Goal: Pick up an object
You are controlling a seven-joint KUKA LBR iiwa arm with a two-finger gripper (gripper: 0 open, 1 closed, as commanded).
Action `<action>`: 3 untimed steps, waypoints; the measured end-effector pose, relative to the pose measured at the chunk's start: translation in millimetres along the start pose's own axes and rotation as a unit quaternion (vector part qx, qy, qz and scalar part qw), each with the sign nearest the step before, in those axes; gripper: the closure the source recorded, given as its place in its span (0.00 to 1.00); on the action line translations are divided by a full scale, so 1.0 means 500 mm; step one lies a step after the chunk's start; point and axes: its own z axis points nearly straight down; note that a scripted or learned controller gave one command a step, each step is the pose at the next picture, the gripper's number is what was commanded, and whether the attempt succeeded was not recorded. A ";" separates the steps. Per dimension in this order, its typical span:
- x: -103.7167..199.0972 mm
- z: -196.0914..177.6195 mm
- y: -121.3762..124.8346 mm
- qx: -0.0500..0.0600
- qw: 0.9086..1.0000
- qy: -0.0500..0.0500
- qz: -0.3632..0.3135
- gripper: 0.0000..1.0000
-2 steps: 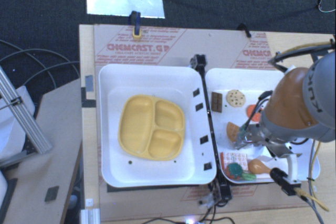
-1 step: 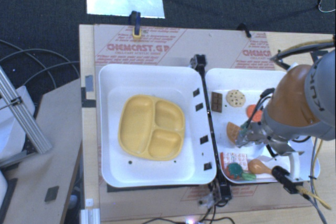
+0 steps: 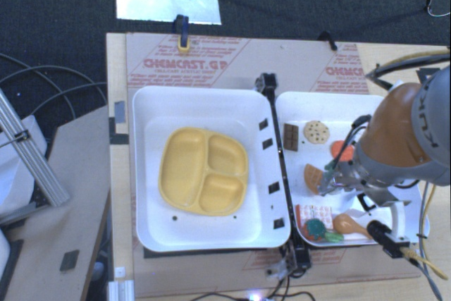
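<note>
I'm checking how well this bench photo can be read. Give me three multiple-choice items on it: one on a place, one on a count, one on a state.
1. Where does the yellow tray lie?
A. in the left bin
B. in the right bin
C. on the floor

2. How many compartments does the yellow tray have?
A. one
B. three
C. six

3. How does the yellow tray lie?
A. flat, open side up
B. upside down
C. standing on edge

Answers:
1 A: it sits inside the left bin, while the cookie and the other small things lie in the right bin.
2 B: one long section on its left and two smaller ones on its right.
3 A: its hollow sections face the camera.
</note>
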 end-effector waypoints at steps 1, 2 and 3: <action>0.000 -0.021 0.003 -0.002 1.000 0.000 0.000 1.00; 0.001 -0.042 0.006 -0.003 1.000 0.001 0.000 1.00; -0.209 -0.287 -0.004 -0.002 1.000 -0.005 0.003 1.00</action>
